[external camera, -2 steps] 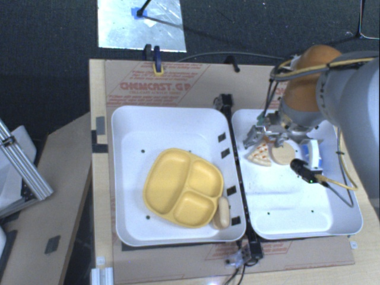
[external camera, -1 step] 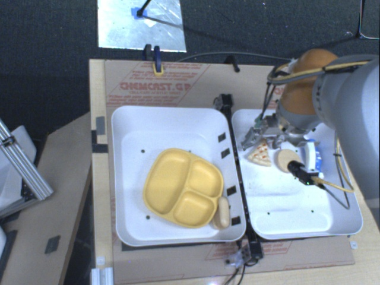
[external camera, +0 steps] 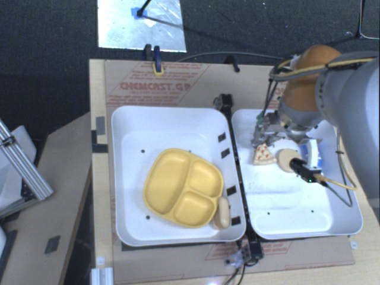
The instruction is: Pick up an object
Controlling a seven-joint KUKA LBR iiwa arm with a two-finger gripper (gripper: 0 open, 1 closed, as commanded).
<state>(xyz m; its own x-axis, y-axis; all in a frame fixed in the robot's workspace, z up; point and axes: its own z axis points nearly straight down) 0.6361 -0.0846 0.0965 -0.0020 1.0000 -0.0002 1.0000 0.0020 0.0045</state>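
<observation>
You are looking down on a brown cardboard-topped desk [external camera: 172, 79] that carries two shallow white bins side by side. In the left white plastic bin [external camera: 133, 129] lies a yellow plastic divided plate with three compartments [external camera: 184, 187], set at a slant near the middle of the bin floor. Touching the plate's lower right corner is a small beige bread-roll-shaped toy [external camera: 222, 212], lying close against the bin's right wall. In the right white plastic bin [external camera: 297, 212] you find a small triangular pizza-slice toy with a tan crust and red-speckled top [external camera: 263, 154], resting flat on the bin floor in the upper left part of that bin. Just beside it, to its right, sits a round tan disc like a cookie [external camera: 287, 158], and next to that a white and blue packet [external camera: 313, 153] partly covered by a black cable end. The grey arm with its orange band [external camera: 312, 79] comes in from the right and hangs over the upper part of the right bin. Its metal hand [external camera: 265, 132] points down just above the pizza slice, very near it; you cannot tell from this angle whether the hand is open or closed, nor whether it touches the slice.
</observation>
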